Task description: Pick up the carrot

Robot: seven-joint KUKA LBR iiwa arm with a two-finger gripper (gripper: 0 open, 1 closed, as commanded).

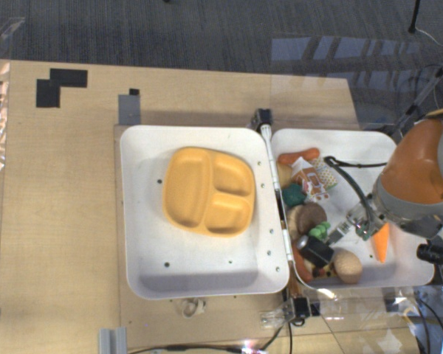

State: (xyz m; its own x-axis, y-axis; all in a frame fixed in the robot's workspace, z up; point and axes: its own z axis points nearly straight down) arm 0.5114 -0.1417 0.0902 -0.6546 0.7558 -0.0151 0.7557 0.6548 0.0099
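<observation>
Orange is the colour to look for, and the carrot is a small orange wedge lying on the floor of the right bin, near its right wall. It lies on its own, a little apart from the heap of toy food on the left side of that bin.

That heap has a brown round thing, a green bit, a tan egg shape, a hot dog and a small red and white box.

In the left bin sits a yellow tray with three parts. Both bins rest on the tabletop.

The grey arm with the orange band reaches in from the right. Its jaws are low over the right bin, just beside the carrot, on its left. I cannot tell if the jaws are apart or together, because the metal bits there are small and blurry. I see nothing between them, so the carrot does not look held.

I think the step now is getting lined up for the grab. Next, the jaws need to slide a little to the right so they are over the carrot, turn to fit across its thin body, go down, and squeeze. The carrot is close to the bin wall, so there may be little room on that side.
</observation>
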